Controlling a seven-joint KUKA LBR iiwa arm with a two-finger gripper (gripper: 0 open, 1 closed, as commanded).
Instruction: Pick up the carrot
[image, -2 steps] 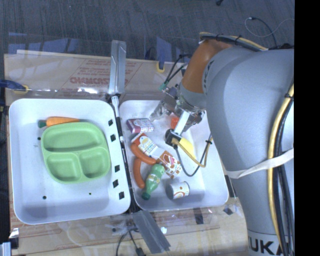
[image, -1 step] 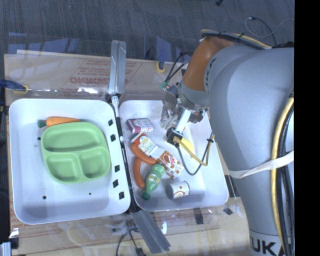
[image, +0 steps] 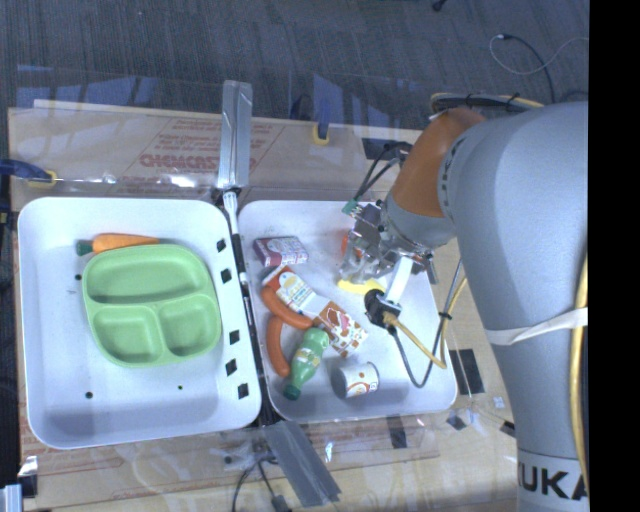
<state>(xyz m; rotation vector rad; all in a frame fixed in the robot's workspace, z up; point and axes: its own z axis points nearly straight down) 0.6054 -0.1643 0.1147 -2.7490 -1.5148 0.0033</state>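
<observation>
The carrot (image: 121, 241), orange with a green tip, lies in the left bin (image: 50, 400) along the far rim of a green divided plate (image: 150, 302). My gripper (image: 357, 266) hangs low over the right bin (image: 425, 395), near its far right part, well to the right of the carrot. It points down beside a small yellow item (image: 350, 286). Nothing can be made out in its grip.
The right bin holds several items: a small box (image: 280, 250), a carton (image: 293, 290), two orange sausages (image: 277, 348), a snack packet (image: 342, 327), a green bottle (image: 305, 360) and a can (image: 356, 380). A raised divider (image: 236, 290) separates the bins. The grey arm (image: 520, 250) covers the right side.
</observation>
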